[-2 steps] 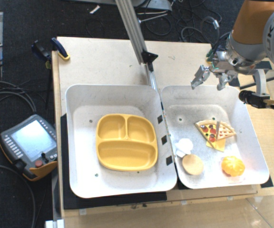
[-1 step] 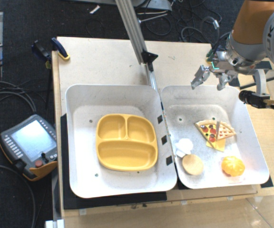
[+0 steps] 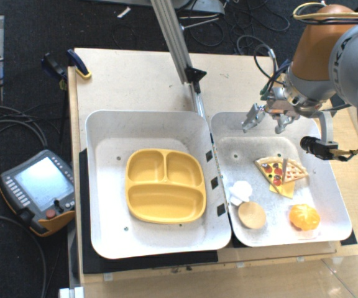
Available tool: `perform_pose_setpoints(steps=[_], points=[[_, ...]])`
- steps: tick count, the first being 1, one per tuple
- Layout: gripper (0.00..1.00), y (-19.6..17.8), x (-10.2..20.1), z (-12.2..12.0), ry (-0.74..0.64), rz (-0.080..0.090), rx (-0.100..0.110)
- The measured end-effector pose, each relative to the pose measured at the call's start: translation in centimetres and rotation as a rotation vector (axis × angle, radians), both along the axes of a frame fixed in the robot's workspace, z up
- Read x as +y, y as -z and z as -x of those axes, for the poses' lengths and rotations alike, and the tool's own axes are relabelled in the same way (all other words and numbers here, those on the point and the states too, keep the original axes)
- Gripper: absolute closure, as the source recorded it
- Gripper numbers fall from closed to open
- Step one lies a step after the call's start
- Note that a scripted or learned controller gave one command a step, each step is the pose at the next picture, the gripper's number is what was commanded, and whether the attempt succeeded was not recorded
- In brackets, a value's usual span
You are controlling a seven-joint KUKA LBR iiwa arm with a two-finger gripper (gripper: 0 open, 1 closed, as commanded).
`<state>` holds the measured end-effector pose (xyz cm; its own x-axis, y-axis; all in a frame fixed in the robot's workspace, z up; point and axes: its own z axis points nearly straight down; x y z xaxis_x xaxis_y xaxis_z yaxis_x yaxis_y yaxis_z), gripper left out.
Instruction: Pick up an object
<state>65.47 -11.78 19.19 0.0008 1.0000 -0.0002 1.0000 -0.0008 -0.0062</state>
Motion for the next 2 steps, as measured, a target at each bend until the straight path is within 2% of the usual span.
perform_pose_setpoints(steps=[1, 2], points=[[0.0, 6.0, 0.6, -0.5, -0.003, -0.001, 0.001], [0.0, 9.9, 0.7, -0.4, -0.002, 0.0, -0.001]])
